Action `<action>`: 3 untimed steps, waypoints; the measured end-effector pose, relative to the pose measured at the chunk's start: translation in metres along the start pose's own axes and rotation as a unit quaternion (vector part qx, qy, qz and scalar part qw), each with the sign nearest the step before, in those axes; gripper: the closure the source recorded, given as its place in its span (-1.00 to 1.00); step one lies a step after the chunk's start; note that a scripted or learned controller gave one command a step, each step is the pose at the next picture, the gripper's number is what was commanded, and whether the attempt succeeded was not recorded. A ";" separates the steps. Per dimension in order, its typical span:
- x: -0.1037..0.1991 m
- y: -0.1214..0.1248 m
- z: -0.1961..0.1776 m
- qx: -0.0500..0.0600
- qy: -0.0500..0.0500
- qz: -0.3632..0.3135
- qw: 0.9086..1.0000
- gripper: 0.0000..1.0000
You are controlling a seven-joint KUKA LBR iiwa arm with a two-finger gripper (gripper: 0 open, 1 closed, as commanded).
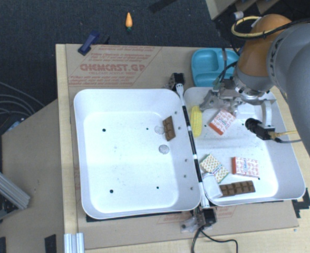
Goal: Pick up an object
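two white bins (128,204), two chocolate bars (237,188)

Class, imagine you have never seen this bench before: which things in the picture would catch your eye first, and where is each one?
The big grey arm with its orange band reaches in from the right, its gripper low over the far end of the right bin, just above a red-and-white packet. Beside that lies a yellow corn cob against the bin's left wall. The left bin holds a small brown chocolate piece near its right edge.
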State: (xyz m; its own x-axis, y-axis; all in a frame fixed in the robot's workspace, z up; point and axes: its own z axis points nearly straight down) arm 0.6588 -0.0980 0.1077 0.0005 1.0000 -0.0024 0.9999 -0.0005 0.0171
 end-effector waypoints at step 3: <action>0.003 -0.087 0.011 0.008 0.000 0.002 1.000 -1.00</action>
State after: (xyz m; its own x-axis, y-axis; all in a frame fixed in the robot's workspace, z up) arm 0.5717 -0.0954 0.0948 0.0036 1.0000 -0.0022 1.0000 -0.0036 0.0015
